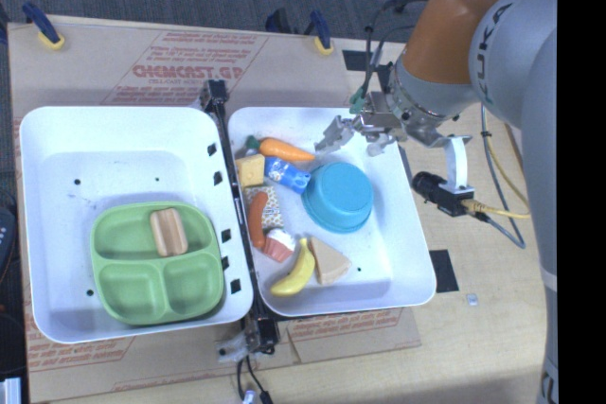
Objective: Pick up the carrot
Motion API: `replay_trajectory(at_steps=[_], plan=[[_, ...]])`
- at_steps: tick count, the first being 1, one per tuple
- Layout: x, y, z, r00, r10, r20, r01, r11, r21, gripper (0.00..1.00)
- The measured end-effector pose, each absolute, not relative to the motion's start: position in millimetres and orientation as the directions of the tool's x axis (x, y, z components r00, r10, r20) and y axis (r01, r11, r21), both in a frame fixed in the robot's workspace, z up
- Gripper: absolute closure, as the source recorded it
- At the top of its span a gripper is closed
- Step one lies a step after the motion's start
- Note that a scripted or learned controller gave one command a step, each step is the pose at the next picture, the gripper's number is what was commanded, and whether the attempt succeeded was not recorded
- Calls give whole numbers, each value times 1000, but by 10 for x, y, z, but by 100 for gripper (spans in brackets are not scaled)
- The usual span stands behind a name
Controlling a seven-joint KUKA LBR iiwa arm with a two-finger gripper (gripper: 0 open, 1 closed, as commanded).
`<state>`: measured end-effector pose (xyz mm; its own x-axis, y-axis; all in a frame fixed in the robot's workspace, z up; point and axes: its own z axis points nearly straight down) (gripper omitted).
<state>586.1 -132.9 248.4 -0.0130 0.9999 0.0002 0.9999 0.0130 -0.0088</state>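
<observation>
The orange carrot (284, 149) lies flat near the back of the right bin (402, 237), its green top pointing left. My gripper (353, 138) hangs over the bin's back right part, to the right of the carrot's tip and above the blue bowl (339, 196). Its fingers (330, 134) stand apart and open, with nothing between them. The carrot is not touched.
Around the carrot lie a yellow block (250, 171), a blue packet (287, 173), a sausage (256, 218), a banana (295, 272) and a sandwich wedge (328, 262). The left bin (57, 156) holds a green divided plate (123, 284) with a bread piece (169, 232).
</observation>
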Motion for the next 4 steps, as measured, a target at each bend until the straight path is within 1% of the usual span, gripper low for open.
replay_trajectory(at_steps=[1,2,3,4], plan=[[6228,-927,1188,173,985,-1,985,-173,-20,0],[6562,-922,917,281,960,-5,960,-281,-6,0],[6564,-916,1022,272,962,-4,962,-272,-11,100],[6321,-1463,919,198,980,5,980,-198,-11,100]])
